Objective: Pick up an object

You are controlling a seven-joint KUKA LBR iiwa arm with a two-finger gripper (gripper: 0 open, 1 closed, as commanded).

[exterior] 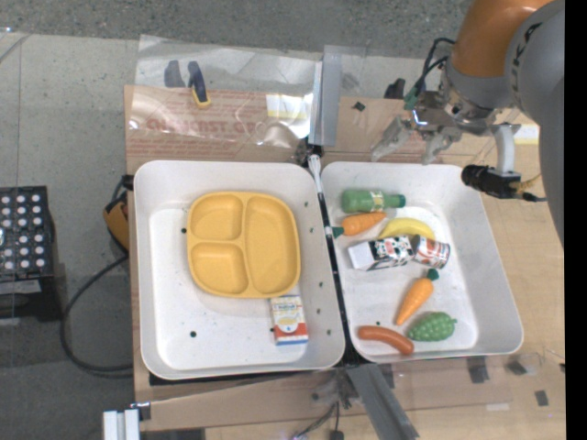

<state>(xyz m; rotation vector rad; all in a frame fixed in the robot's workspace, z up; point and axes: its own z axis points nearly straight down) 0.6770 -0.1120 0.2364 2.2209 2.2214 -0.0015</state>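
Observation:
My gripper (pixel 404 148) hangs above the far rim of the right bin (pixel 495 273), its two fingers spread open with nothing between them. Below it in that bin lie a green bottle (pixel 371 200), a small carrot (pixel 362 224), a banana (pixel 409 227), a black-and-white carton (pixel 379 251) and a red can (pixel 432 253). Nearer the front are a second carrot (pixel 415 299), a bumpy green fruit (pixel 431 326) and a sausage (pixel 385 339).
The left bin (pixel 156 282) holds a yellow divided plate (pixel 245 244) and a small carton (pixel 288 319). Behind the bins lies a clear plastic sheet (pixel 220 108) with a blue-and-yellow clip (pixel 196 84). A black block (pixel 23 246) stands at the left.

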